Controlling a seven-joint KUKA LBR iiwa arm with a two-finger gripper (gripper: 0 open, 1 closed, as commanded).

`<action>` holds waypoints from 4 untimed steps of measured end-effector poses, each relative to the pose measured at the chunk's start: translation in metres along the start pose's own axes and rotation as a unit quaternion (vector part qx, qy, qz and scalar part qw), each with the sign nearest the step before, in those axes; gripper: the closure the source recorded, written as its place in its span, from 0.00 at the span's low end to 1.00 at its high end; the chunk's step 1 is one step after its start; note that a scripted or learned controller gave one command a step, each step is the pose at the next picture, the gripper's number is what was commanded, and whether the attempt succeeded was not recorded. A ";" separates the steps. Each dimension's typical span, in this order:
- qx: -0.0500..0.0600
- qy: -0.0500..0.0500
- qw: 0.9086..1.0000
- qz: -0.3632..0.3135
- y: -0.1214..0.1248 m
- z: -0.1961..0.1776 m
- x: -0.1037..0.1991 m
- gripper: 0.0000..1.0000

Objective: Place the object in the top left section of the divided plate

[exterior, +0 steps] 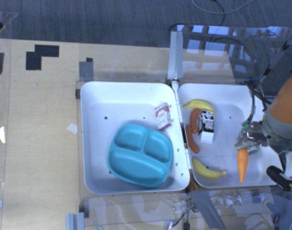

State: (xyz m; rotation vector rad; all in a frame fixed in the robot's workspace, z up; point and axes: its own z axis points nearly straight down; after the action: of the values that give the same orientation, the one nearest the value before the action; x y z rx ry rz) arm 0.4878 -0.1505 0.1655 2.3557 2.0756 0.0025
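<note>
Although the task doesn't name its object, the carrot [242,165] is the thing at the gripper [249,142]: it lies in the right bin [232,92], near the front right, leafy end up against the gripper, tip pointing toward the front wall. Can't tell whether the jaws are spread or pressed together, or whether they actually pinch the carrot top; the metal parts are too small and blurred.

Divided plate [140,154] is blue, three sections, sits in the left bin [95,128] toward the front, slightly rotated. Nothing in its sections.

A small red and white packet [163,116] leans at the left bin's right wall, just behind the plate. It has print on it, not readable.

Rest of the right bin: a small carton [206,125] with black and white print, unreadable, no brand discernible. A reddish sausage [194,131] lies lengthwise, touching the carton's left side. One banana [200,104] is behind them, a second banana [207,169] near the front wall, left of the carrot and apart from it.

Arm [285,110] comes in from the right, orange band visible above grey wrist.

Bins sit side by side on the table [36,128], which carries black marker squares [42,55] at the back left.
</note>
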 end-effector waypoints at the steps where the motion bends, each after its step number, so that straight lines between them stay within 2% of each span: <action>1: -0.002 0.000 0.999 -0.038 -0.004 0.028 0.043 1.00; 2: -0.001 0.000 0.999 -0.038 -0.005 0.028 0.042 0.00; 3: 0.001 0.000 0.965 0.264 -0.002 0.014 0.013 0.00; 4: 0.000 0.000 0.975 0.223 0.005 0.014 -0.038 0.00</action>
State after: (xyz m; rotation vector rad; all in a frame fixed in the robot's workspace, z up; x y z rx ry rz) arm 0.4878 -0.1892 0.1513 2.7592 1.4979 0.0026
